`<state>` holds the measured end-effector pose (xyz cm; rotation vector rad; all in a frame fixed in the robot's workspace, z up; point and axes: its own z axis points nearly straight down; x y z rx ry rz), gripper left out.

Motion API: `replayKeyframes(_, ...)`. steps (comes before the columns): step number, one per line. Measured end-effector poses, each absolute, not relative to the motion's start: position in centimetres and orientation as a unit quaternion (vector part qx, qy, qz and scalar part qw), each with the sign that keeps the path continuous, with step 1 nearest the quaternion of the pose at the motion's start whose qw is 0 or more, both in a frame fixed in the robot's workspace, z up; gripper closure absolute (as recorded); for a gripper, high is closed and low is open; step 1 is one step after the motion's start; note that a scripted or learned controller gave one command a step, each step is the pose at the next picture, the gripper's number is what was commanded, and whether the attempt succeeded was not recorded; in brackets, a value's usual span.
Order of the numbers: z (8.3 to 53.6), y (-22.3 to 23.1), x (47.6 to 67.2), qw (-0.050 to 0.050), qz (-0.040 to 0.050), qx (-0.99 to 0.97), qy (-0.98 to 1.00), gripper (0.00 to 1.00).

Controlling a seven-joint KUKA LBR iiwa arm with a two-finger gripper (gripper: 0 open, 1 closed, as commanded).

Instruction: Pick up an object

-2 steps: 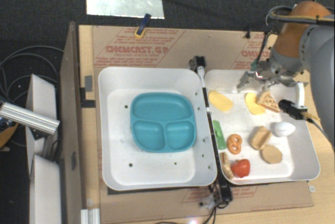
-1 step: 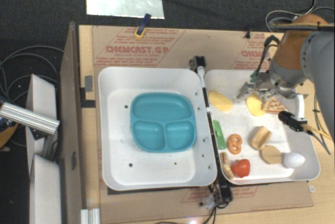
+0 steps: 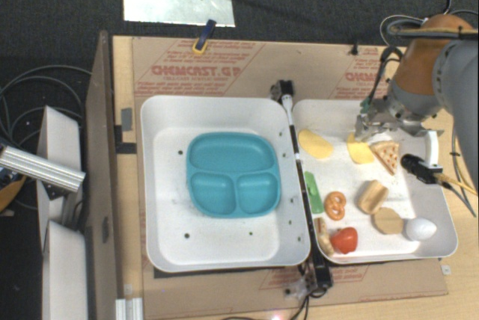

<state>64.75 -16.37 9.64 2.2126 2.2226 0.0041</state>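
Claw [image 3: 364,133] over yellow piece [image 3: 361,153].

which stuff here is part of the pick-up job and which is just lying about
Job: two-finger gripper; yellow lemon-shaped piece, yellow block, pizza wedge, orange pretzel, red tomato, white egg.
Lying about: blue divided tray, cardboard sheet.

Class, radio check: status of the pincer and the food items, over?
Pincer low over right bin, beside yellow piece. Nothing seen held. Pizza slice crowds that piece.

Even bright light, soft shadows — slightly grainy
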Motion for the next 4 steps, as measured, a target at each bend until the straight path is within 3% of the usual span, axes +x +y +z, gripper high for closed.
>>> replayKeyframes(1,9.6,-16.4,64.7,0.003,0.0009,0.705,0.709,0.00)
replayKeyframes(3,8.5,-18.6,63.1,0.001,0.0000,0.707,0.707,0.00)
replayKeyframes(4,8.6,-16.3,67.2,0.003,0.0023,0.705,0.709,0.00)
